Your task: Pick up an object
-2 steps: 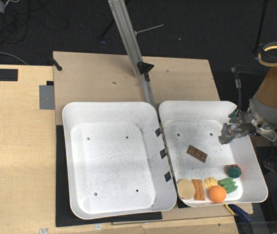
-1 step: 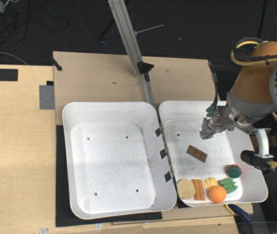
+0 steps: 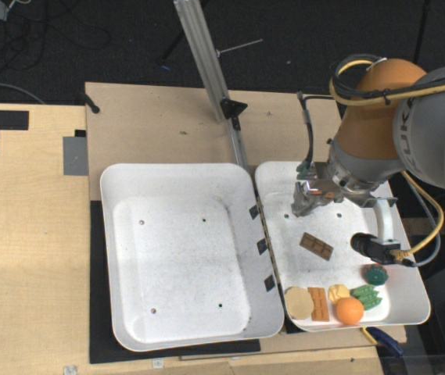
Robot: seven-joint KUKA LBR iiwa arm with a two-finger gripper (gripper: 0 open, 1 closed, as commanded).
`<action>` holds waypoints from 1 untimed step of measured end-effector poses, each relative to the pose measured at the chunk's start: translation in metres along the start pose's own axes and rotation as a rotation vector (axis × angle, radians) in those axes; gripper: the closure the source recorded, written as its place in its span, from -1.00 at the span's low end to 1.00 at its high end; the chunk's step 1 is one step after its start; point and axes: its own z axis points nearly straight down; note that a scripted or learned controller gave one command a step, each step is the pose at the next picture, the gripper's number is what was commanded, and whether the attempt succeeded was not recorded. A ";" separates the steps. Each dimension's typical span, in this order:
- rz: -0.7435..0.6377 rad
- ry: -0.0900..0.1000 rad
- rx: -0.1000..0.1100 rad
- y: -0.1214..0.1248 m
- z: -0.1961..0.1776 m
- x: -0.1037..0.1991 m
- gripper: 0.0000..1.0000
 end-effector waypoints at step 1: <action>0.000 0.001 -0.001 0.020 -0.011 0.056 1.00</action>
